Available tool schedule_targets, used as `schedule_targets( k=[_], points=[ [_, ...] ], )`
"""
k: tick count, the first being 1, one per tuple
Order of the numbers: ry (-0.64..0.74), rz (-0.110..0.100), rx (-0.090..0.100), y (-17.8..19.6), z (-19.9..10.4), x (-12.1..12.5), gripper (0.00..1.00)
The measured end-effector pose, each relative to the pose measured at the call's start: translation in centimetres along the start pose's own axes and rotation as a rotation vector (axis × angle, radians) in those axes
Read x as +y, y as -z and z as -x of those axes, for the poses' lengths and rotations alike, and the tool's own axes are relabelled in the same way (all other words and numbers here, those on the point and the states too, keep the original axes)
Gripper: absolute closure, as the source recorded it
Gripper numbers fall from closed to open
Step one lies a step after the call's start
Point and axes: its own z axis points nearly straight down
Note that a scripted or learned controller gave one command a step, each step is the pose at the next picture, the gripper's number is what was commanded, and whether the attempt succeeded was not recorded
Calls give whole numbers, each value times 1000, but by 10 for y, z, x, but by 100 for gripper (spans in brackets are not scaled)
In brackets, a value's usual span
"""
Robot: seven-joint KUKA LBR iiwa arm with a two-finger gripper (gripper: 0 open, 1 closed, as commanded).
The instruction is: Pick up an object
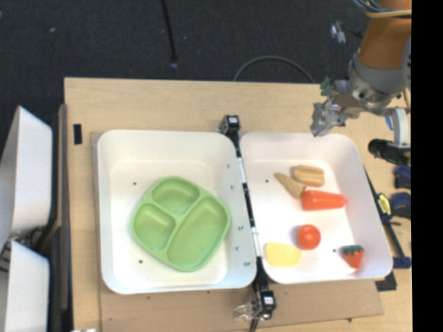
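I'm getting even, fairly bright overhead light on the tabletop (pixel 173 102), and both white bins (pixel 118 268) run close to washed out. Shadows are soft and short, tucked against the bin walls. The dark floor (pixel 104 26) beyond the far edge swallows detail. The whole picture looks soft and a little grainy.
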Motion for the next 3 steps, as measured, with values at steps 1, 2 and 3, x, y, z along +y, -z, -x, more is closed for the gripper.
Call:
schedule_targets(
  k=[1, 2, 3],
  points=[
    [-1, 0, -1, -14, -47, -21, 100],
    [1, 1, 1, -19, -88, -32, 100],
    [1, 0, 1, -28, -137, -59, 100]
  ],
)
